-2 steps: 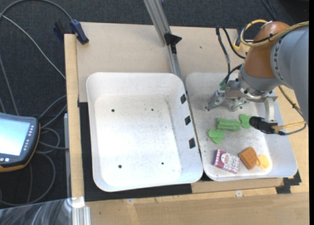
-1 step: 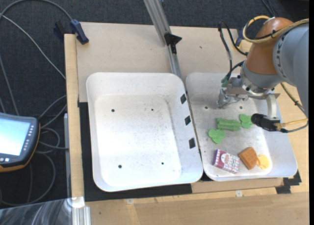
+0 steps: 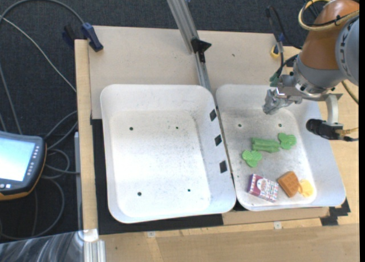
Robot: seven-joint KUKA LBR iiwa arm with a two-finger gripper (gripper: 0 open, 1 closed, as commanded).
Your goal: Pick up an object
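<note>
Green block (image 3: 266, 145), untouched in the right bin (image 3: 319, 141), is awaiting the pincer (image 3: 272, 104), hovering above with grip state indiscernible; descent comes next.

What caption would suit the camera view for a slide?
KUKA arm's gripper hovers over the right bin, above green pieces, a small box and an orange block.
</note>
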